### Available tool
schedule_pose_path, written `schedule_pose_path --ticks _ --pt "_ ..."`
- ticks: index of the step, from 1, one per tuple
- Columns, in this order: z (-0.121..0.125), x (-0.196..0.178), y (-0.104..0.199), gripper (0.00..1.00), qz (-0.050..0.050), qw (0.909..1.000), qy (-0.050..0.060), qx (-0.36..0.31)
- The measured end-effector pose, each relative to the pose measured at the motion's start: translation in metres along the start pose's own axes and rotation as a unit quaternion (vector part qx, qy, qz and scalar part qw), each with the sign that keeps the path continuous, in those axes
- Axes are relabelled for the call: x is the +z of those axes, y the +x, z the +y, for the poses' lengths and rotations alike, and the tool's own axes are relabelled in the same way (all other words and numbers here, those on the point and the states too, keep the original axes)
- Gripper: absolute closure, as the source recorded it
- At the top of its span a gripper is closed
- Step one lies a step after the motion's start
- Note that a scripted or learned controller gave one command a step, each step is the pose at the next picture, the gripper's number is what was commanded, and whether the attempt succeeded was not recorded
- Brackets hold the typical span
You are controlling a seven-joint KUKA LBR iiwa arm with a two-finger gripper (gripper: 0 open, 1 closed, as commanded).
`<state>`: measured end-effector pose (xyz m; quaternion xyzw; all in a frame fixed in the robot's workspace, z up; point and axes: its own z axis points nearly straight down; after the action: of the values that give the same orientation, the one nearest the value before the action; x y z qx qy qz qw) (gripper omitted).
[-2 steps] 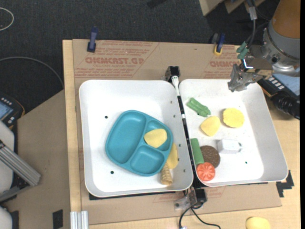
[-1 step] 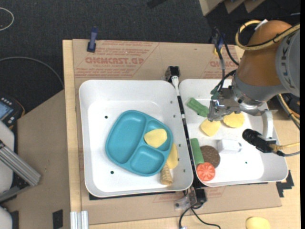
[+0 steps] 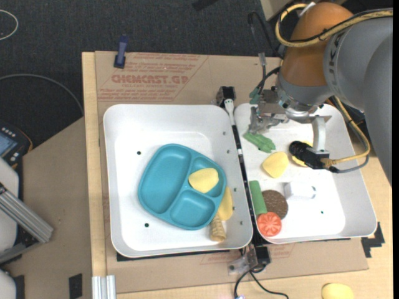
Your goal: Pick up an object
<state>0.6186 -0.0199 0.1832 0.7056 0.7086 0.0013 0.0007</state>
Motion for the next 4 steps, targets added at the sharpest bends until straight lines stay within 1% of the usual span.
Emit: schedule_pose_path --ticks 1,2,3,4 --pt "0.001 -0.054 -0.085 1.00 -0.003 1.0000 -0.002 0.006" --pt "0.024 0.004 -0.096 1.00 -0.001 1.0000 0.003 0.003" --pt "0.048 0.028 -0.099 1.00 -0.001 1.0000 0.000 0.002" --pt "0.050 -0.131 -0.098 1.00 -0.002 1.0000 -0.008 0.001"
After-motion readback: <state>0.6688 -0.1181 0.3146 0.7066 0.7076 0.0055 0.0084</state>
